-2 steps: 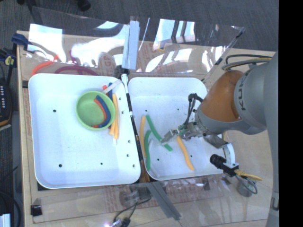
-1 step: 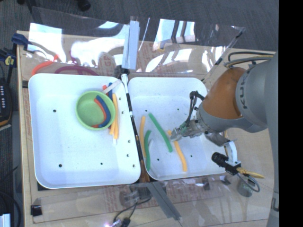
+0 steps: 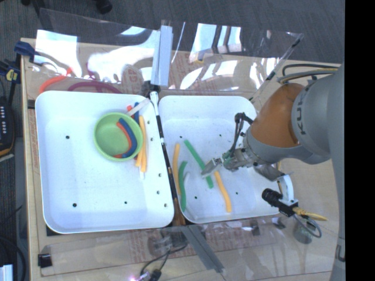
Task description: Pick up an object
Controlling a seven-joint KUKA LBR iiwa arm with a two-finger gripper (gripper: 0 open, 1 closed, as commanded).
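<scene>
My gripper hangs low over the middle of the right bin, reaching in from the right. Its tips sit right at a green stick that lies diagonally on the bin floor. An orange stick lies just below and to the right of the tips. A second green stick and a thin orange stick lie near the bin's left wall. I cannot make out whether anything is between the fingers.
The left bin holds a green bowl with red and blue pieces inside, and orange sticks beside it. The arm's grey and orange body covers the right bin's right side.
</scene>
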